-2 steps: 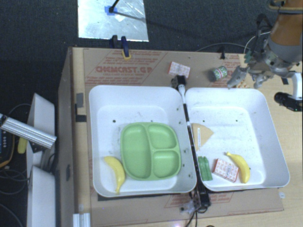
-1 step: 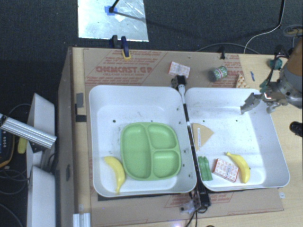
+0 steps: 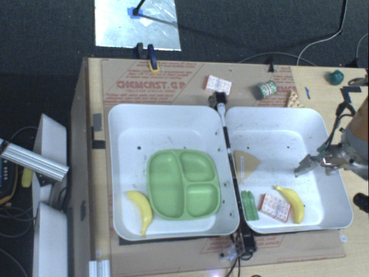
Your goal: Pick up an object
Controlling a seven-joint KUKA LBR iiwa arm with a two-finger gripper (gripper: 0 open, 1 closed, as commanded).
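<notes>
- Gripper (image 3: 301, 169): poised above the right bin (image 3: 288, 120); whether released or clenched cannot be told.
- Banana (image 3: 292, 202): just below-left of gripper; likely light, soft, smooth; grasp across its middle.

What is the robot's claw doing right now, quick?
Gripper: over the right bin, above the banana; open or closed cannot be told.
</notes>
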